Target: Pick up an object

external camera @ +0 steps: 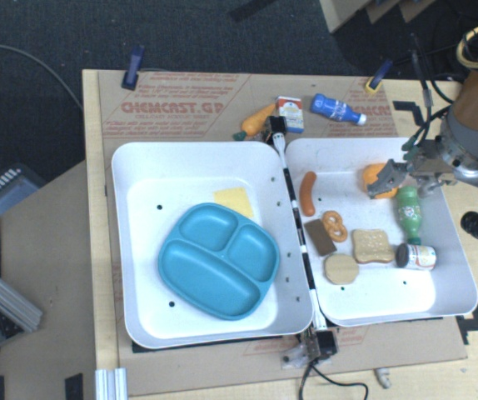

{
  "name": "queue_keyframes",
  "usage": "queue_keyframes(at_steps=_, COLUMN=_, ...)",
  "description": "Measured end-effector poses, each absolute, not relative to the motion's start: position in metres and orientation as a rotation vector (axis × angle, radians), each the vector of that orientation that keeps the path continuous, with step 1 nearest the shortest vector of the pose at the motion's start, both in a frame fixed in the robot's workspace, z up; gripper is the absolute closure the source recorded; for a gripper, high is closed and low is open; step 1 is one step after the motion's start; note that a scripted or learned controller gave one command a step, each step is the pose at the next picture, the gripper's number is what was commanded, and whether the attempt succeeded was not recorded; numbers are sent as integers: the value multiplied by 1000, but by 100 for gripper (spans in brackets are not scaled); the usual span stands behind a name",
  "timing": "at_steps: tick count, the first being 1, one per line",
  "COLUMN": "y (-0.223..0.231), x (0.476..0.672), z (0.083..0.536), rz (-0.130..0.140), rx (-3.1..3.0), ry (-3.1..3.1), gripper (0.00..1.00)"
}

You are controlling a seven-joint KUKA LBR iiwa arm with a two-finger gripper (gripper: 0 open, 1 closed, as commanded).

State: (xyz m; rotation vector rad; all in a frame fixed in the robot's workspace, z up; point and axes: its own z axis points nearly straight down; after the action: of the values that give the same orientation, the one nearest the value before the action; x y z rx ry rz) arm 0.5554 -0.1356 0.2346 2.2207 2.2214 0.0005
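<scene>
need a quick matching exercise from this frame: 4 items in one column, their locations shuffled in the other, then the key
Items:
1. blue divided plate
2. blue bottle
3. green bottle
4. hot dog

Locations:
A. on the cardboard behind the bins
B. right bin, along its left wall
C. left bin, with a yellow slice behind it
D. right bin, just under the gripper

Pairs: 1-C, 2-A, 3-D, 4-B
</scene>
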Motion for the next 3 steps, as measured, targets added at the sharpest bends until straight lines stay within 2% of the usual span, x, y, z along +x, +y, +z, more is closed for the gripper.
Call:
queue_keyframes(at_steps=1, y=-183, x=549, z=137, rz=-2, rx=2224, ry=2221, gripper=0)
queue_keyframes(at_steps=2, y=-197, x=552, z=89, rz=10, rx=2221, ry=2228, gripper=0)
queue_keyframes(at_steps=3, y=-216, x=603, z=89, rz=12, rx=2226, ry=2236, gripper=0)
